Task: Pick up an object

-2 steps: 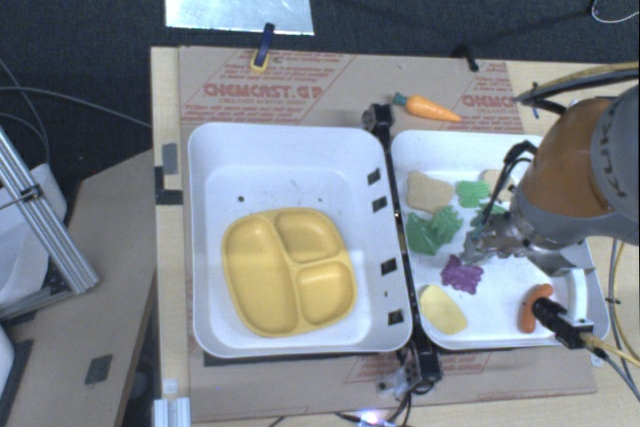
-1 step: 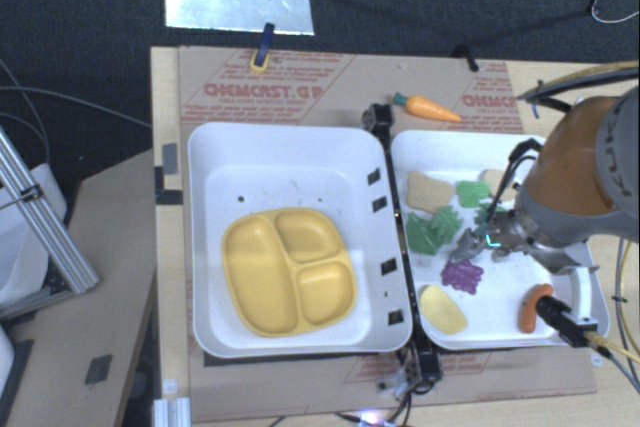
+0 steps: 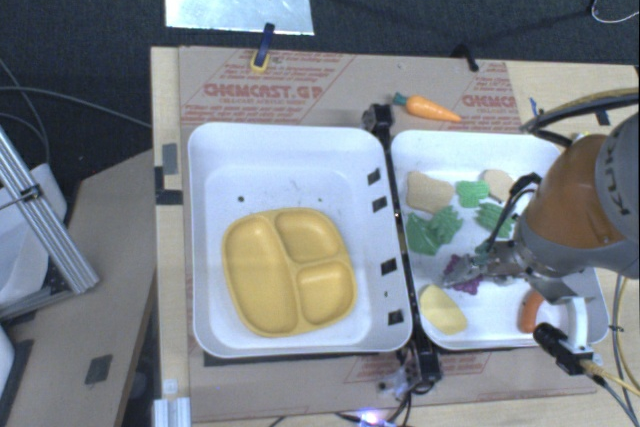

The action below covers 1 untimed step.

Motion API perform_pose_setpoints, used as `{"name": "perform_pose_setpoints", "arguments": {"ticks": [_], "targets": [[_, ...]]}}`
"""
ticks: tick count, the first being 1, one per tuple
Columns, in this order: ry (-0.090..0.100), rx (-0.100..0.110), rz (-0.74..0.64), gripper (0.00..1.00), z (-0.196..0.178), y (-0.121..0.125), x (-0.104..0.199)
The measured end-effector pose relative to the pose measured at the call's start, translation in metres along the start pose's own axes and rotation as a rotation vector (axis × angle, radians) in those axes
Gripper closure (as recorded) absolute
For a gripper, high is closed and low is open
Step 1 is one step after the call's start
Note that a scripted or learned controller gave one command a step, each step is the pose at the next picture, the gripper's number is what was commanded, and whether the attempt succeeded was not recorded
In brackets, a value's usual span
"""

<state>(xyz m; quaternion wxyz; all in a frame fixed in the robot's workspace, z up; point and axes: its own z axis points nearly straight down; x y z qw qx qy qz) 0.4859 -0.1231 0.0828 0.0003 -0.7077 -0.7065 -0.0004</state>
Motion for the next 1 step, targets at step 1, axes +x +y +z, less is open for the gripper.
{"name": "perform_pose_setpoints", "arguments": {"ticks": [1], "targets": [[0.000, -0.005, -0.005, 1.00, -0.0137, 0.0027, 0.0009]]}}
